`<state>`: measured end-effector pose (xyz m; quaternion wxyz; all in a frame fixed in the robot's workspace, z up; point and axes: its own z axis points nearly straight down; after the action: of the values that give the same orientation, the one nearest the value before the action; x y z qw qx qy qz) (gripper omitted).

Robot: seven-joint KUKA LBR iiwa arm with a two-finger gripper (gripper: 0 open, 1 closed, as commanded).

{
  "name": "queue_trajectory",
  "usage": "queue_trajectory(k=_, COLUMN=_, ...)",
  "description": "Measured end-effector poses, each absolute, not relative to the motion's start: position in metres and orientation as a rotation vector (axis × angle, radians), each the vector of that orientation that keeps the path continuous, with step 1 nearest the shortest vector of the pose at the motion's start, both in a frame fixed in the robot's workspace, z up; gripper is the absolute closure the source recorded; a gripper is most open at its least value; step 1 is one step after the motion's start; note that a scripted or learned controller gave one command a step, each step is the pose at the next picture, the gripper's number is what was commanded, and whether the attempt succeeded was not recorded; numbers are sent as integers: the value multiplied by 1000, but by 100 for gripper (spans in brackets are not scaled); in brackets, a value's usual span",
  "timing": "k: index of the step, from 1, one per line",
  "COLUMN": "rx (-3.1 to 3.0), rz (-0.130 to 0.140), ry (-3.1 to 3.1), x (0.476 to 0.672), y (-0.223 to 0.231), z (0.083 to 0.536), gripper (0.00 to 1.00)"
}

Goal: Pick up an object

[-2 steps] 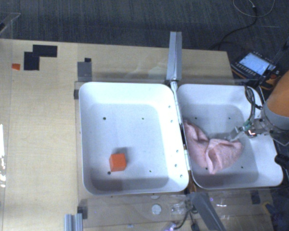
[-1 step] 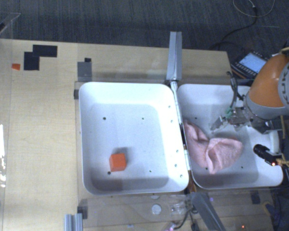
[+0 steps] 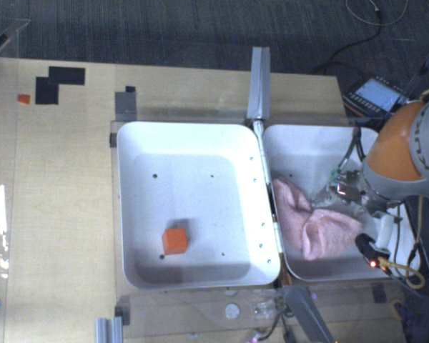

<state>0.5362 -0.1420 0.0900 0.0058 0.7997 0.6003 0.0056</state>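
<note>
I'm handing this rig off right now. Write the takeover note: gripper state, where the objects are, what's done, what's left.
Gripper: low in the right bin, at the upper right edge of the pink cloth; I cannot tell its state from this view.
Pink cloth: crumpled on the right bin's floor, against its left wall.
Orange block: on the floor of the left bin, lower left part, untouched.
Done: arm is down at the cloth.
Left: no confirmed grasp or lift yet.
</note>
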Motion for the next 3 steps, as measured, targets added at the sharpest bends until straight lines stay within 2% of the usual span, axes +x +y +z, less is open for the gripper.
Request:
queue_trajectory(k=1, rx=2495, rz=26, ry=1876, x=540, y=-143, z=103, gripper=100)
queue_trajectory(k=2, rx=2495, rz=26, ry=1875, x=540, y=-143, z=103, gripper=0)
queue_trajectory(k=3, rx=2354, rz=15, ry=2059, x=498, y=-179, z=90, gripper=0)
